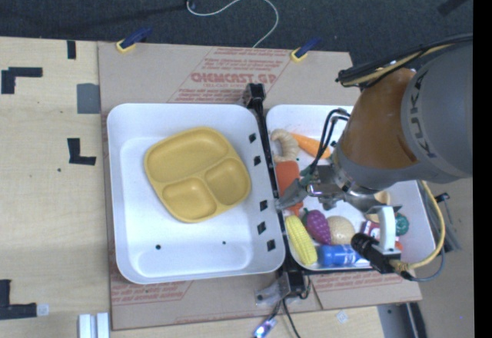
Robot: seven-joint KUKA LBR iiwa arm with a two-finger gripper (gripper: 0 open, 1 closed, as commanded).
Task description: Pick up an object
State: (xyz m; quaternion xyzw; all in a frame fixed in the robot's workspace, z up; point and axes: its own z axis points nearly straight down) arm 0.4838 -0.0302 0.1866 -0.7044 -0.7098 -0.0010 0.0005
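The right bin (307, 109) holds several toy foods. A yellow corn cob (300, 239), a purple piece (317, 226), a pale round piece (341, 230) and a blue item (335, 256) lie along its near side. An orange carrot (310, 144), a beige piece (283, 144) and a red-orange piece (286, 174) lie toward its far left. My gripper (301, 192) hangs low over the bin's left side, just above the corn and beside the red-orange piece. The arm's wrist hides the middle of the bin.
The left bin (131, 198) carries a yellow divided plate (198, 173). A black divider with clips (261, 167) runs between the bins. A teal piece (401, 226) sits at the right bin's right side. Cables trail off the wrist near the front right corner.
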